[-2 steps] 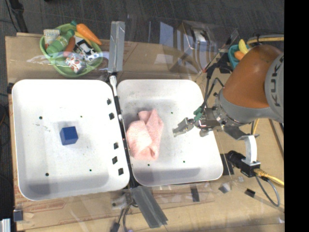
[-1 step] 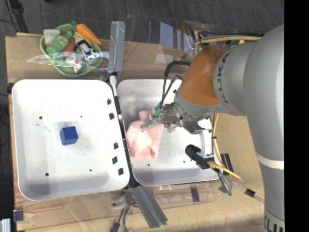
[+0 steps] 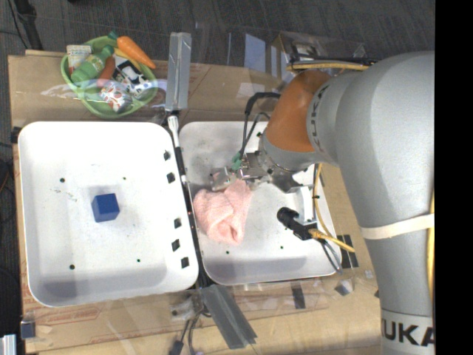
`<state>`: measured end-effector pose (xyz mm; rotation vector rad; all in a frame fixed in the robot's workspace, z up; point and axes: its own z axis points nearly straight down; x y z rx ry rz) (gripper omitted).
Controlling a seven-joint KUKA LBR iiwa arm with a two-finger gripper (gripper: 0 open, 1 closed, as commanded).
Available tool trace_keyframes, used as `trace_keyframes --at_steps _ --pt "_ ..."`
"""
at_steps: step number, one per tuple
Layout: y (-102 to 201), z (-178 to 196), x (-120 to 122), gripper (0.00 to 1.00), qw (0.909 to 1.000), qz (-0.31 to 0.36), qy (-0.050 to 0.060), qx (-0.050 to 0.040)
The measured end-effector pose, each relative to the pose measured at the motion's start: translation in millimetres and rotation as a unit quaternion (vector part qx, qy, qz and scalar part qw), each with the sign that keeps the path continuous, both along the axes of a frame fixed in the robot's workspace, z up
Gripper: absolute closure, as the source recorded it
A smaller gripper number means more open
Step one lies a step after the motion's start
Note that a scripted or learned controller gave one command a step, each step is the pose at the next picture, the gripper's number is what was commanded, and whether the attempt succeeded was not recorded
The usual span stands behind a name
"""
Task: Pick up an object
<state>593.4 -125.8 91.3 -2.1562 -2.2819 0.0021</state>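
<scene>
Fingers state unclear, touching top edge of pink cloth, right bin.

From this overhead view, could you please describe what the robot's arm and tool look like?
The arm is bulky, rounded and light grey, with an orange band above the wrist and black KUKA lettering low down. Thin black cables loop beside the wrist. The tool is small, metallic and dark.

One fixed camera is looking down at a slant from above the bench, taking in both white bins from moderately near; the arm is entering from three o'clock.
</scene>
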Motion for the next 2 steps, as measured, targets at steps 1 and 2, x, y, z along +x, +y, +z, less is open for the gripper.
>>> trace_keyframes --at_steps 1,2 --pt "0 9 0 1.00 1.0000 0.002 0.002 0.0002" --pt "72 110 49 1.00 0.9955 0.095 0.000 0.0001"
